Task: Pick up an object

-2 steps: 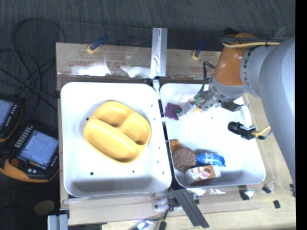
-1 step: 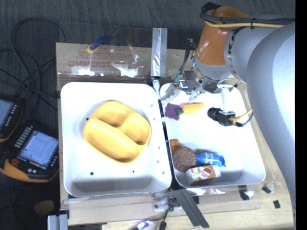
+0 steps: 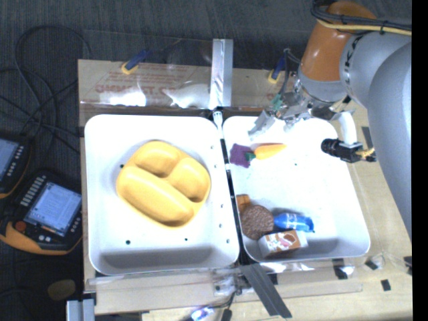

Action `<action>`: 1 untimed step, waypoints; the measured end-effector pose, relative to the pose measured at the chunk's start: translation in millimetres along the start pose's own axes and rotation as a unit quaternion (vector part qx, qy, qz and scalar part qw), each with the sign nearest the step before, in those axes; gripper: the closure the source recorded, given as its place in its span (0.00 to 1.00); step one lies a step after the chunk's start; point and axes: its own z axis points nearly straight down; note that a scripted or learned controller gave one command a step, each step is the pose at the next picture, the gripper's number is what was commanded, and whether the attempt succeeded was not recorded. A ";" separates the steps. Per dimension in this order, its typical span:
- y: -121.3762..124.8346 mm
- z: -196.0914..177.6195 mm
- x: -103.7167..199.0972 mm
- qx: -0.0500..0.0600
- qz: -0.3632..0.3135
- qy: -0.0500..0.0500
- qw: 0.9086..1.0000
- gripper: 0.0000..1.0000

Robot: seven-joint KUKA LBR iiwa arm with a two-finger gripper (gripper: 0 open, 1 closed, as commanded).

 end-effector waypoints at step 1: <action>-37.6 94.7 -12.9 -0.004 -0.028 0.000 1.000 0.00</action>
